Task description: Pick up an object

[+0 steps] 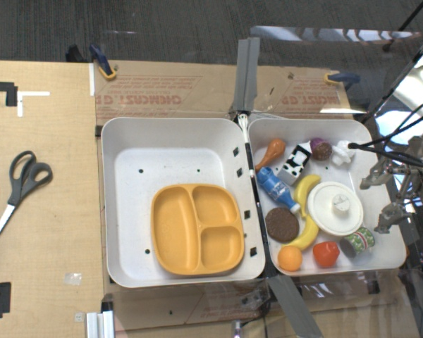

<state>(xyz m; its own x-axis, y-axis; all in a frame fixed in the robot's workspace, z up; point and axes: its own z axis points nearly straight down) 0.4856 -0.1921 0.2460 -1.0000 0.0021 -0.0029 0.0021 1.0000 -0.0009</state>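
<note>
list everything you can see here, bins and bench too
divided plate: 1, yellow-orange, left bin
left bin: 1, white
right bin: 1, white
banana: 1, yellow, right bin
lidded bowl: 1, white, beside banana
bottle: 1, blue, right bin
cookie: 1, brown
orange: 1, orange, front
tomato: 1, red, front
drumstick: 1, orange-brown, back
scissors: 1, grey, bench left
claw: 1, grey metal, right bin's right edge

Yellow divided tray (pixel 197 229) in left bin (pixel 120 189), cluttered right bin (pixel 391 259), scissors (pixel 17 185)
</note>
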